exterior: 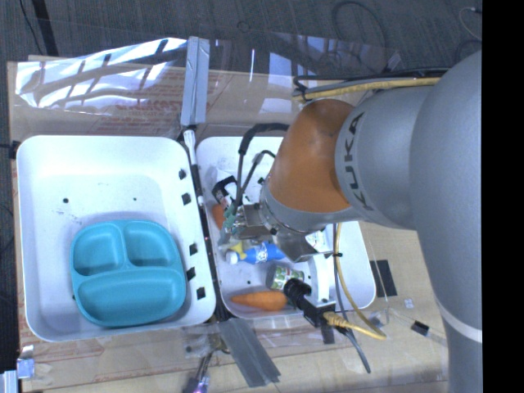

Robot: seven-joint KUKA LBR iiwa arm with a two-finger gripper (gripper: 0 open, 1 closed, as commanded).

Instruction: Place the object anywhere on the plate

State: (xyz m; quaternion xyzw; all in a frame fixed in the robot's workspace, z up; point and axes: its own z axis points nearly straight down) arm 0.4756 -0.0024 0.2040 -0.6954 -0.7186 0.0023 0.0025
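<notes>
Down in the right bin (348,244), your gripper (246,223) sits among clutter; you cannot tell its grip state. An orange carrot (259,300) lies lengthwise just below, with the blue plate (127,273) leftward in the left bin (49,219)

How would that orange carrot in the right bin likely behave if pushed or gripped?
The carrot looks tapered and rounded, so a push would probably roll or swing it. Its smooth surface may slip from the claw. It lies near the bin wall, which could hamper a grip.

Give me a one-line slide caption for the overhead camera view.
KUKA arm reaches into the right bin over a carrot and small clutter; blue divided plate waits in the left bin.
</notes>
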